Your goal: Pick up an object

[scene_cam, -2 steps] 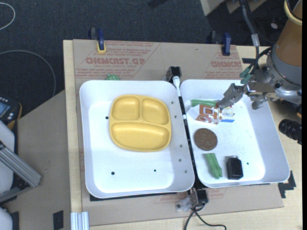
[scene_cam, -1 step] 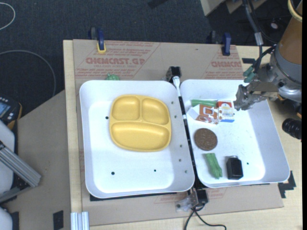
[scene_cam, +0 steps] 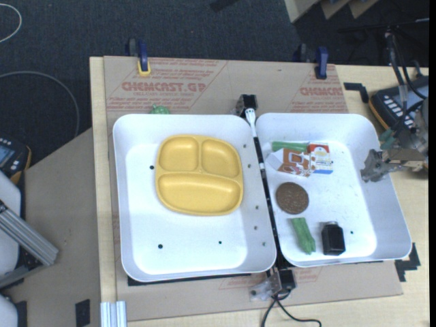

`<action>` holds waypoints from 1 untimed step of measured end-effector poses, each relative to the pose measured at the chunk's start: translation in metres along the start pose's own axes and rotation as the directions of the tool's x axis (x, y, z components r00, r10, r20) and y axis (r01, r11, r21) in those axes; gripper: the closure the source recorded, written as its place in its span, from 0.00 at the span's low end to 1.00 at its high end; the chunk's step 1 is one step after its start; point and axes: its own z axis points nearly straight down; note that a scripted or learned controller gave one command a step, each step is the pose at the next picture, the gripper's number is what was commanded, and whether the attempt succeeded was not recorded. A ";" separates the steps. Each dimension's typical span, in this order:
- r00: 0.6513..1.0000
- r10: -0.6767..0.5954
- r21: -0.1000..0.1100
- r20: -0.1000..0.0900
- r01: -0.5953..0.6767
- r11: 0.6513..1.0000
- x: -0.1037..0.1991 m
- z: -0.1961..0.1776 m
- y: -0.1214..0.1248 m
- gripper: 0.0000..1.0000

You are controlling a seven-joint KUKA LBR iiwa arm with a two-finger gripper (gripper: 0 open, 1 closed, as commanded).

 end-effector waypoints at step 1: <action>1.000 -0.019 -0.027 -0.003 0.019 0.999 0.093 -0.161 -0.002 1.00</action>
